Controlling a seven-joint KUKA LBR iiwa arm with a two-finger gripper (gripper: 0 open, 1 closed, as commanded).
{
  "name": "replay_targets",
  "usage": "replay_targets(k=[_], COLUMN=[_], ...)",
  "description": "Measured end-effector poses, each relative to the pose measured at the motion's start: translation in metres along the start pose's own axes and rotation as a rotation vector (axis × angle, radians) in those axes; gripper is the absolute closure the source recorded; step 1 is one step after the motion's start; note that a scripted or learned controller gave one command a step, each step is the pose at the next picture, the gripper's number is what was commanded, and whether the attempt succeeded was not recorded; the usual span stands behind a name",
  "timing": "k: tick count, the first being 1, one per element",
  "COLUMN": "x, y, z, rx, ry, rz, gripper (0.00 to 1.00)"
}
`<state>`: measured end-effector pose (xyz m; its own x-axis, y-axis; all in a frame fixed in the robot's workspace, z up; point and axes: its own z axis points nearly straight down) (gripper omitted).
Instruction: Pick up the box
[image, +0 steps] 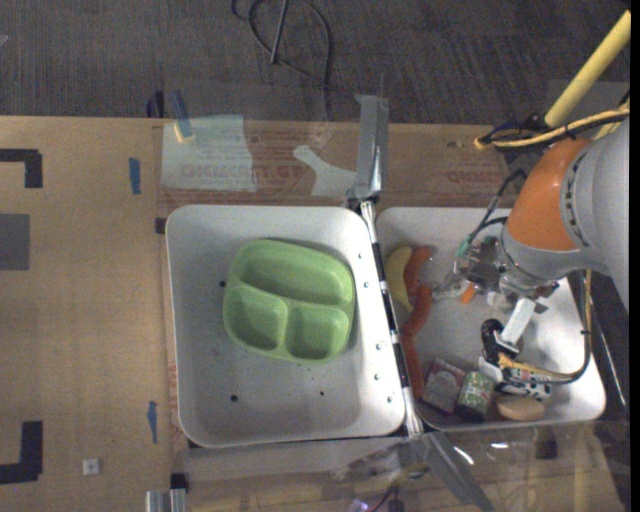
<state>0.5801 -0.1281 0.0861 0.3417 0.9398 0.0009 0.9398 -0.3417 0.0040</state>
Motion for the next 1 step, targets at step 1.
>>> replay_targets(k=[1], x=[-0.1017], y=[-0.0566], z=[-0.1043], rx=[0.003], ry=[-0.002], rz=[0.125], gripper=[0.00])
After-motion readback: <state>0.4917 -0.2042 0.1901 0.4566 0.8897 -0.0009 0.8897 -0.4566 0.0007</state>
